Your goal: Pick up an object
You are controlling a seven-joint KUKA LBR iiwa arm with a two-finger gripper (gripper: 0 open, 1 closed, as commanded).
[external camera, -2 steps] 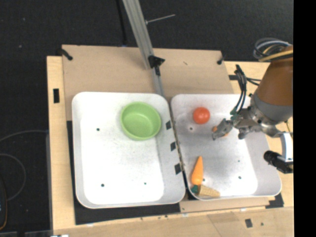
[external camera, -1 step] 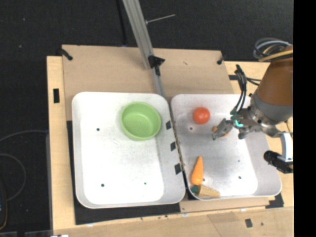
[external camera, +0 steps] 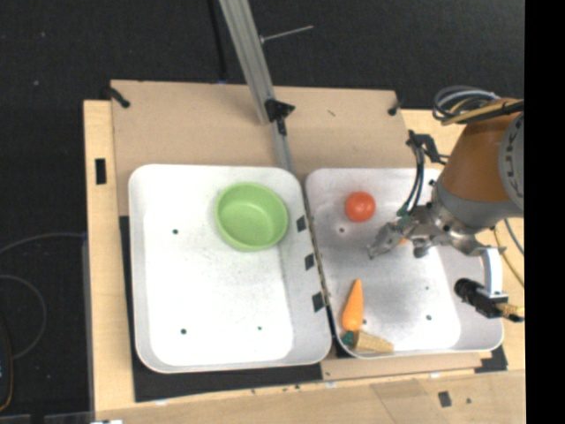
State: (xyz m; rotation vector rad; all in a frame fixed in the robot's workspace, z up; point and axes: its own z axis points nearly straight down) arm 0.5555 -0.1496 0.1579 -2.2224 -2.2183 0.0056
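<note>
The pincer [external camera: 381,242] hangs over the middle of the right white plastic bin [external camera: 441,325], how far open I cannot tell. The small round red-orange ball [external camera: 359,206] lies just beyond it, toward the bin's far edge.

Grey arm [external camera: 494,193], broad orange band [external camera: 472,162] above wrist; bundled cables [external camera: 459,102] at top; dull metal gripper [external camera: 393,239].

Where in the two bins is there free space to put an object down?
Most room: left bin, below and left of the green bowl. In the right bin, a bare patch lies between carrot and right wall. Crowded: around the gripper and tomato.
</note>
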